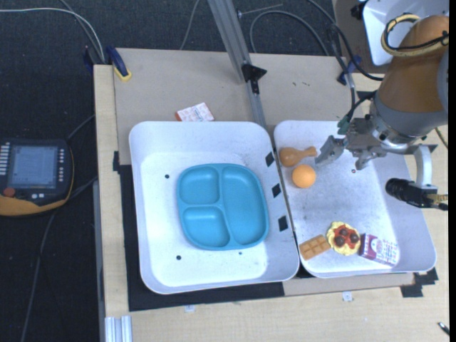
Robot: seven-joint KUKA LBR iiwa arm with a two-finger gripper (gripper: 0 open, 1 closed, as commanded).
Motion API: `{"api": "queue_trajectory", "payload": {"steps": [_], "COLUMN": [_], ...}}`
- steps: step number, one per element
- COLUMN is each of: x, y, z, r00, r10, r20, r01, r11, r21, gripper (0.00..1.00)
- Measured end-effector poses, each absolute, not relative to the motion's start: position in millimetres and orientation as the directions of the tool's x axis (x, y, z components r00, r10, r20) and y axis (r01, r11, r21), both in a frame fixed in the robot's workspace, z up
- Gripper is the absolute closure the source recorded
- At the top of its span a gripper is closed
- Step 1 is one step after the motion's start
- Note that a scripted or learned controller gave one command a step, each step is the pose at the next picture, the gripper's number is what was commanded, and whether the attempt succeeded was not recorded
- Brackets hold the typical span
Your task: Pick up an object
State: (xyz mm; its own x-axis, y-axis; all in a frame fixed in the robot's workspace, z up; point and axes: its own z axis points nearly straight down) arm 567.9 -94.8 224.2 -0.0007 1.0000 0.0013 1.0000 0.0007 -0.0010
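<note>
Drumstick (pixel 296 154) lying left-right, bone end toward spread-fingered, empty gripper (pixel 347 157) above right bin (pixel 399 219).

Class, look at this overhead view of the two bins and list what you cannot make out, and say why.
1. The gripper: whether anything sits between its fingers, too small and blurred.
2. The arm: its upper part is cut off by the top and right edges.
3. The carton in the right bin: its print is too small to read.
4. The red-topped item: too small to identify.
</note>
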Motion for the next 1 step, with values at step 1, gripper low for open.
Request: {"api": "queue_trajectory", "payload": {"steps": [1], "x": [562.3], "y": [-100.8], "z": [178.1], "r00": [0.001], "r10": [1.000], "r20": [0.002], "r01": [1.000], "r11": [-0.001], "r21": [-0.007], "gripper": [0.00]}}
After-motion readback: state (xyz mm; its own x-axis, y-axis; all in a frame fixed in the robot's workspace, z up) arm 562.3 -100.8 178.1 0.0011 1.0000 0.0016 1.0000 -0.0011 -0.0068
